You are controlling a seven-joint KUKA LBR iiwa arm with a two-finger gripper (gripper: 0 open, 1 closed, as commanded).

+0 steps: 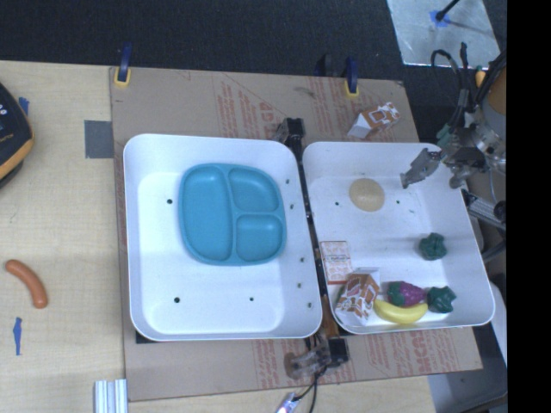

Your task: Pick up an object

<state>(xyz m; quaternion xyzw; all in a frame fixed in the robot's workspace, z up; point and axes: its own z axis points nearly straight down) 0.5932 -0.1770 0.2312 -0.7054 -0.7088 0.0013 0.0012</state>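
The right bin [392, 231] holds a round tan cookie [367, 194] near its far side and a dark green toy [433, 246] toward the right wall. Along the near wall lie a small printed carton [357, 295], a purple toy vegetable [406, 293], a yellow banana [400, 313] and a second green toy [442, 298]. A flat red-and-white packet [335, 261] rests by the left wall. My gripper [437, 172] hangs over the bin's far right corner, right of the cookie, open with nothing between its fingers.
The left bin [155, 299] carries a blue divided plate [232, 213]. A small carton [375, 120] lies on the cardboard behind the right bin. A toy sausage [27, 282] sits on the bench at far left, and a black-and-yellow device [10, 136] is at the left edge.
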